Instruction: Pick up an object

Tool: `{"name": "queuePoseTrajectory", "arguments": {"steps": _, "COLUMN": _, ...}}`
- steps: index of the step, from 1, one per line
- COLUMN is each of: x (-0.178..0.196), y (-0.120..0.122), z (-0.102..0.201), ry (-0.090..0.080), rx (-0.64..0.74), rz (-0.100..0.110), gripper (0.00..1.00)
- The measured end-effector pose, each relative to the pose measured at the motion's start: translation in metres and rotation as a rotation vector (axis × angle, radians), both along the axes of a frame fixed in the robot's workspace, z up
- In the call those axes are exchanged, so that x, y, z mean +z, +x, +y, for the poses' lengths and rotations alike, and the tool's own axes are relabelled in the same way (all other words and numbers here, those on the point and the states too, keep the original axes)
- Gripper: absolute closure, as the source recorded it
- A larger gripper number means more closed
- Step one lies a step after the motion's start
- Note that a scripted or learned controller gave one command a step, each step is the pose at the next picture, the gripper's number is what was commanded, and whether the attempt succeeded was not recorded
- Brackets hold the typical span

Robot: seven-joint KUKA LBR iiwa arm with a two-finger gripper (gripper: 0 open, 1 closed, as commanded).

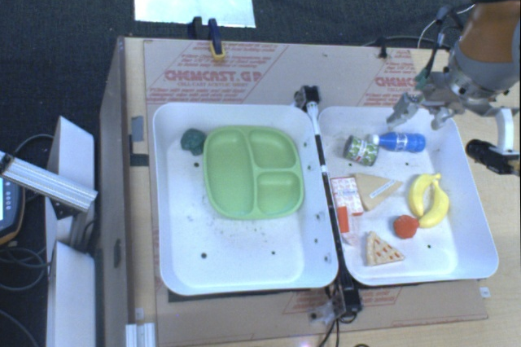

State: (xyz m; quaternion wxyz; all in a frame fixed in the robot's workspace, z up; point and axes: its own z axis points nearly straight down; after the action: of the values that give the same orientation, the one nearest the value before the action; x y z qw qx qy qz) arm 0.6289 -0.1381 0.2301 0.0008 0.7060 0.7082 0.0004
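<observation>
The gripper (420, 112) hovers open and empty just above the blue bottle (400, 142), which lies on its side. A good grasp would straddle the bottle's narrow width, clear of the green can (359, 150) beside it.

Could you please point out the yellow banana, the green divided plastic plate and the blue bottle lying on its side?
Yellow banana (430, 199): camera view, right bin, middle of its curved body.
Green divided plastic plate (252, 173): camera view, left bin, ridge where its compartments meet.
Blue bottle (403, 142): camera view, right bin's far side, middle of its body.
</observation>
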Motion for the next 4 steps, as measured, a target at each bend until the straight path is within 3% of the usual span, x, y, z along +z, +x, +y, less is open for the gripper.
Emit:
{"name": "queuePoseTrajectory", "arguments": {"steps": 1, "x": -0.146, "y": -0.02, "z": -0.012, "ry": 0.0, "rx": -0.002, "rz": -0.001, "gripper": 0.0}}
{"name": "queuePoseTrajectory", "arguments": {"steps": 2, "x": -0.136, "y": 0.011, "z": 0.038, "ry": 0.0, "rx": 0.001, "rz": -0.001, "gripper": 0.0}}
{"name": "queuePoseTrajectory", "arguments": {"steps": 3, "x": -0.145, "y": 0.02, "z": 0.039, "ry": 0.001, "rx": 0.002, "rz": -0.001, "gripper": 0.0}}
{"name": "queuePoseTrajectory", "arguments": {"steps": 4, "x": -0.134, "y": 0.022, "z": 0.04, "ry": 0.001, "rx": 0.004, "rz": -0.005, "gripper": 1.0}}
